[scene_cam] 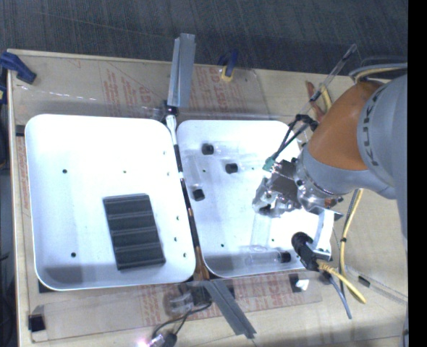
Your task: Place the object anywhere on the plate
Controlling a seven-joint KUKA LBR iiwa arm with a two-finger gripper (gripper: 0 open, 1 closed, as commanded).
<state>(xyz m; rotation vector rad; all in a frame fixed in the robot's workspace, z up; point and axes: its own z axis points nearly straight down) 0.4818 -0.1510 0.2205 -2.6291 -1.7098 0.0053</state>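
Overhead, arm [358, 147] bent over right bin [228, 132]; end effector [275, 201] grip state unclear.

2 white bins: left bin [47, 194], right bin [221, 255]. 1 dark ribbed plate [132, 230], in left bin. 3 small dark objs in right bin: one near top [208, 149], one mid [231, 168], one by left wall [197, 193]. 1 clear obj [260, 231], hard to make out, under the gripper. 1 arm [358, 139] w/ 1 gripper [274, 202]. 2 blue clamps on bench: top left [17, 66], top mid [229, 65].
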